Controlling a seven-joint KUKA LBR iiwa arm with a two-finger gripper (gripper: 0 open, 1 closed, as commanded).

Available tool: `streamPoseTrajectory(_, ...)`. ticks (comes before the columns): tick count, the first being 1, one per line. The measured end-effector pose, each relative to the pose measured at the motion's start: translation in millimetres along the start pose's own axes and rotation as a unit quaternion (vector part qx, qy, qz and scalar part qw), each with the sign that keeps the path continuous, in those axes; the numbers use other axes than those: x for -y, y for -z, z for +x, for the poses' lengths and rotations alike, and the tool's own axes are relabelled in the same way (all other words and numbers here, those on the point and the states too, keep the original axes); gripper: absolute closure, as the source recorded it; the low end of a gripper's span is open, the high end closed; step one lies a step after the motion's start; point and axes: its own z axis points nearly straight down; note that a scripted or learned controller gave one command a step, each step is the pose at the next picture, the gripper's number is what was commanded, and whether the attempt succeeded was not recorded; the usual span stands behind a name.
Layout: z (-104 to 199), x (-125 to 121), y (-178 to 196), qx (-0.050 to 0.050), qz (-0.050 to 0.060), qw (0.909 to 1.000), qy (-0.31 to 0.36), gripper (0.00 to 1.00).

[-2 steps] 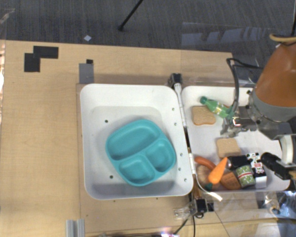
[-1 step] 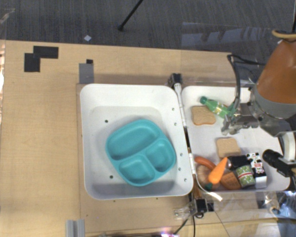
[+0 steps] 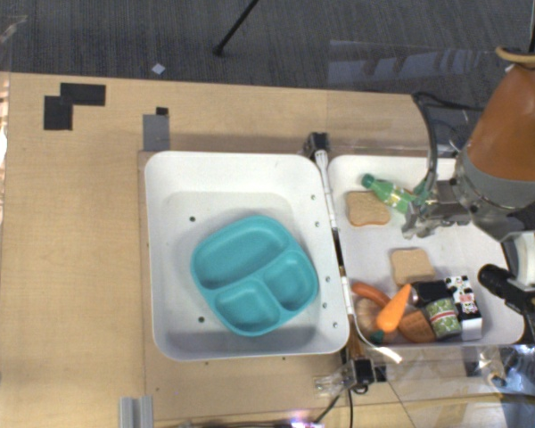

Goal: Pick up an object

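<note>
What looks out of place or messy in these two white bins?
Nothing looks spilled or broken. The green plastic bottle lies on its side by the end effector in the right bin, and toy foods crowd that bin's near corner. The teal divided plate sits askew in the left bin.

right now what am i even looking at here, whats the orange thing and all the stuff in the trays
You are looking down from one camera fixed above a workbench. The orange and grey shape at the right is a robot arm; its gripper reaches over the right white bin, next to a green bottle. I cannot tell whether it holds anything. That bin also has two slices of bread, a carrot, a sausage and a small can. The left white bin holds a teal divided plate.
</note>
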Motion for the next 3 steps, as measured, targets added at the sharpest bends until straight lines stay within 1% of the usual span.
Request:
streamPoseTrajectory(1,30.2,-10.5,-31.1,-0.004,0.009,0.9950,0.100,1.00)
streamPoseTrajectory(2,30.5,-13.1,-19.6,-0.003,0.006,0.9947,0.103,1.00)
streamPoseTrajectory(3,-2.0,21.5,-17.0,-0.002,0.008,0.9999,-0.014,1.00)
